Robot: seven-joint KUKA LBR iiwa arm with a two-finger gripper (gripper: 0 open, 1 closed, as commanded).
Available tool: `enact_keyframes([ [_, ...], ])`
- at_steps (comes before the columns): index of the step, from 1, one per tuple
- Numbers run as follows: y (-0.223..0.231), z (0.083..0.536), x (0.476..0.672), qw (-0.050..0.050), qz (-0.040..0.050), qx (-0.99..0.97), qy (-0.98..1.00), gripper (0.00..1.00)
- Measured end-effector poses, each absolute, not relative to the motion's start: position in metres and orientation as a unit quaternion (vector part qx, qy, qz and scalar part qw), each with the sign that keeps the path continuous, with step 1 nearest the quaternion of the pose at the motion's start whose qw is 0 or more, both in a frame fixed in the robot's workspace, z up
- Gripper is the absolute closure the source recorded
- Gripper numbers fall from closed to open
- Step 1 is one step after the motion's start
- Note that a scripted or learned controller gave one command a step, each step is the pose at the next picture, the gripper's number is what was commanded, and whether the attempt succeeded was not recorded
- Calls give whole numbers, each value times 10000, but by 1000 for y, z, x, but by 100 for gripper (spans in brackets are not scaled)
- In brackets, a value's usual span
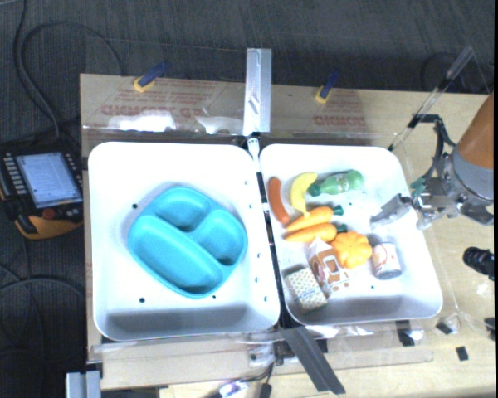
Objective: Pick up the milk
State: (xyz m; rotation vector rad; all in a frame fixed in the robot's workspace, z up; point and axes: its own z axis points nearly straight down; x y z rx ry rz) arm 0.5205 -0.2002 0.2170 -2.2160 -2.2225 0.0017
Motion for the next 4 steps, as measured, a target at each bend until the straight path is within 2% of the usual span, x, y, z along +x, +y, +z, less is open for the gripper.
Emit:
enact_keyframes([
  [1,-217,192,516,9,11,-6454,-7639,0],
  [2,-215,201,517,14,2,-6447,-7644,100],
  [3,-205,93,523,-77,-28,-6727,-7398,100],
  [4,-213,235,484,-3,18,-7914,-6113,100],
])
